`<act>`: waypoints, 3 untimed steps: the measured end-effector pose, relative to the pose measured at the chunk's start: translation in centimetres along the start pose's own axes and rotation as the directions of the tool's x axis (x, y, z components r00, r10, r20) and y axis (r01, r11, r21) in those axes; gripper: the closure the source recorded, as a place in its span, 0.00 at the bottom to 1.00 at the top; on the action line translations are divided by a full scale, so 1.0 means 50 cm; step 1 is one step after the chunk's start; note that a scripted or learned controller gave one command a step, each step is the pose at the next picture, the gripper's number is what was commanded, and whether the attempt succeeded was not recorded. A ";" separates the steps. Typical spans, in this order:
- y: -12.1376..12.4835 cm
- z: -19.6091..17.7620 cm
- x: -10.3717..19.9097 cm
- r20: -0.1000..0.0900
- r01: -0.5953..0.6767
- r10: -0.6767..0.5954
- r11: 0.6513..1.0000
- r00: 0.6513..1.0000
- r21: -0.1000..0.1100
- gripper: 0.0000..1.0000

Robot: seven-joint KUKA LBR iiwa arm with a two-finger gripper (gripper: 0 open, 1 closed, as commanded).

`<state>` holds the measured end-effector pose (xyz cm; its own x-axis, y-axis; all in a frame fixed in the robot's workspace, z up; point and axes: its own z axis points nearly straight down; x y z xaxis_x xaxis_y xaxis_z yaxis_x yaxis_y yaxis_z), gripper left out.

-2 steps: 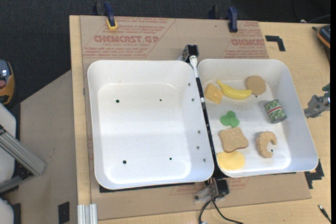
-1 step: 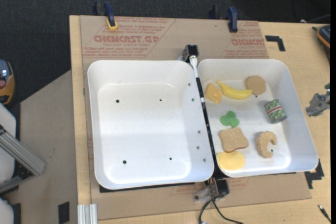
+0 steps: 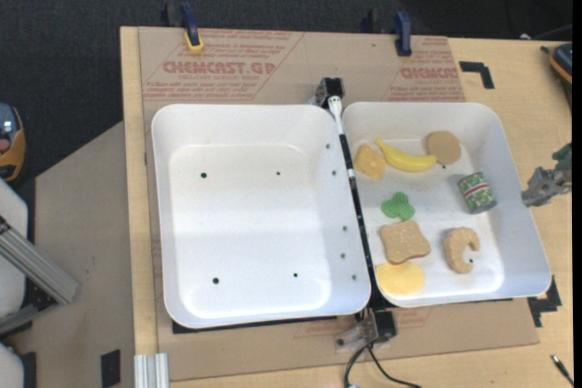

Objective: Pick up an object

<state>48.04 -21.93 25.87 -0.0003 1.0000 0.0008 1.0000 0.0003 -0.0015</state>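
The right bin holds several toy foods. A yellow banana lies near its back, with a yellow wedge to its left and a round tan cookie to its right. A green can lies on its side toward the right wall. A small green leafy piece, a slice of toast, a pale yellow disc and a tan croissant shape fill the front. My gripper sits at the right rim of this bin, just right of the green can and apart from it.
The left bin adjoins the right one along a black hinge strip. Both rest on a cardboard sheet held by blue clamps at the back. Cables trail off the front edge.
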 end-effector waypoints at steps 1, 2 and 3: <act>-0.002 -0.006 -0.009 0.002 0.000 0.000 1.000 1.000 -0.003 1.00; -0.001 -0.016 -0.009 0.003 0.001 -0.001 1.000 1.000 -0.005 1.00; -0.002 -0.013 0.005 0.001 0.001 -0.001 1.000 1.000 -0.002 1.00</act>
<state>47.96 -21.70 26.52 -0.0011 1.0000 0.0001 1.0000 0.0011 0.0002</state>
